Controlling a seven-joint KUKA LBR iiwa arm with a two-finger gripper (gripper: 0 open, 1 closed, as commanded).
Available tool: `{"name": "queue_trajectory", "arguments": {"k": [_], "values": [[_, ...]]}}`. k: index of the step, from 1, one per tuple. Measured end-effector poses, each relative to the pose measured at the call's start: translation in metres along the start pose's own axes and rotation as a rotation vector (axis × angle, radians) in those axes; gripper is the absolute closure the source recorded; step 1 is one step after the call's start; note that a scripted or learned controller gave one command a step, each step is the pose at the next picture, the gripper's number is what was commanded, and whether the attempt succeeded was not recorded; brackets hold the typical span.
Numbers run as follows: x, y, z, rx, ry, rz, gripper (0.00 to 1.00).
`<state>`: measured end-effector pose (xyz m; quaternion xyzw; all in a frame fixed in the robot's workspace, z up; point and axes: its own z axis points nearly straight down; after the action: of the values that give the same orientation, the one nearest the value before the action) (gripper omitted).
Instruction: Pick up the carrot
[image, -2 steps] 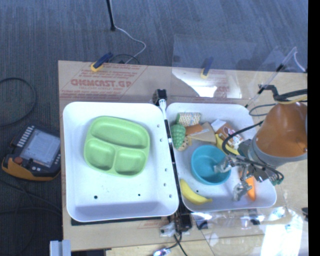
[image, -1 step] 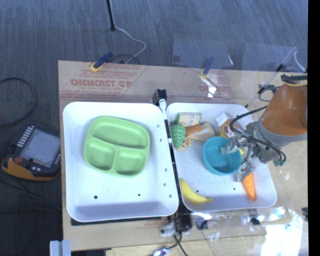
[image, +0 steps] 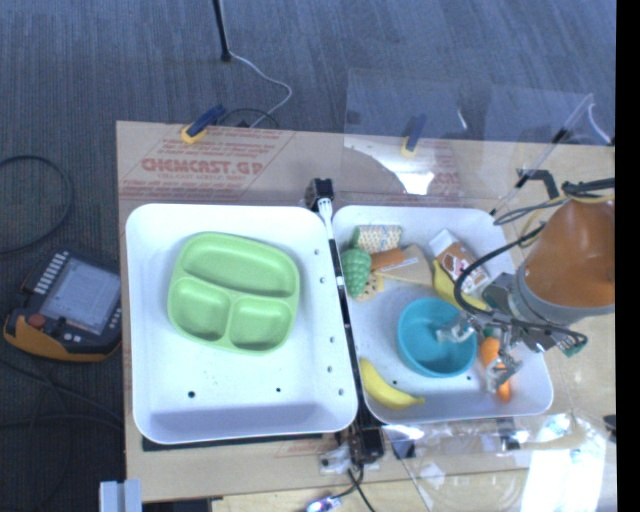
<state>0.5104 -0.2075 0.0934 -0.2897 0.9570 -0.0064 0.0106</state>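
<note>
Worktop (image: 200, 165): a brown board with red lettering, carrying two shallow white bins side by side.
Left bin (image: 150, 300): holds a green divided plate (image: 234, 291) with three compartments, lying near the bin's middle.
Right bin (image: 400, 350): holds the crowded group of small things described below.
Arm (image: 570, 255): grey, with its orange band showing broad at the right edge of the view; it reaches in from the right over the right bin's right side, wrist pointing down and leftward, cables looped around it.
Blue bowl (image: 432, 337): upright near the middle of the right bin, just left of the hand.
Banana (image: 385, 385): lies along the front wall of the right bin, below and left of the blue bowl.
Back-wall cluster: a green knobbly toy (image: 356, 268), a pale corn-like piece (image: 380, 238), an orange-and-tan piece (image: 397, 258) and a small packet (image: 452, 262) with a yellow item beside it, all close together.
Hand (image: 492, 352): low over the bin's right front part, just beside the bowl's right rim; whether it is released or clenched cannot be told.
Carrot (image: 494, 366): small and orange, at the right front of the right bin, directly at the hand and partly hidden by it; whether it sits between the fingers cannot be told.
</note>
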Motion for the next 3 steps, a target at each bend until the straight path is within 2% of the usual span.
{"name": "queue_trajectory", "arguments": {"k": [1, 2, 3], "values": [[-0.005, -0.002, -0.016, 0.010, -0.007, -0.001, 1.00], [-0.003, 0.001, -0.010, 0.000, -0.001, -0.002, 0.00], [0.006, 0.004, -0.008, -0.029, -0.009, -0.320, 0.00]]}}
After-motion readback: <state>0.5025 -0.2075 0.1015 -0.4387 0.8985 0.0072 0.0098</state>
